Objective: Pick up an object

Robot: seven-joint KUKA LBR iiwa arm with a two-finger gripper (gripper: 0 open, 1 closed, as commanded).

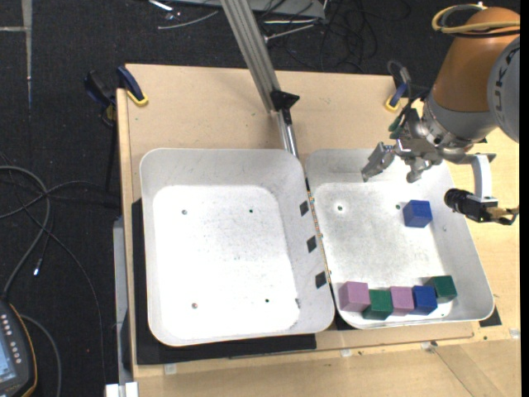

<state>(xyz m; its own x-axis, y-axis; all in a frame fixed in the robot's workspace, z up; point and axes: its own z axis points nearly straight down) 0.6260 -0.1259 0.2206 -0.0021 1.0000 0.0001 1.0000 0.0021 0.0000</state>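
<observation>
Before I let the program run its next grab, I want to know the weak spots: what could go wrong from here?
1. The lone blue cube sits apart from the pincer, which hangs above the right bin's far edge; a straight descent would likely miss it.
2. The other cubes are packed in a touching row against the near wall, leaving little finger room.
3. A low approach there may strike the bin rim.

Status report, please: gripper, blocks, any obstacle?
Gripper open, over right white bin. Lone blue cube nearby, not held. Five cubes at near wall.
</observation>
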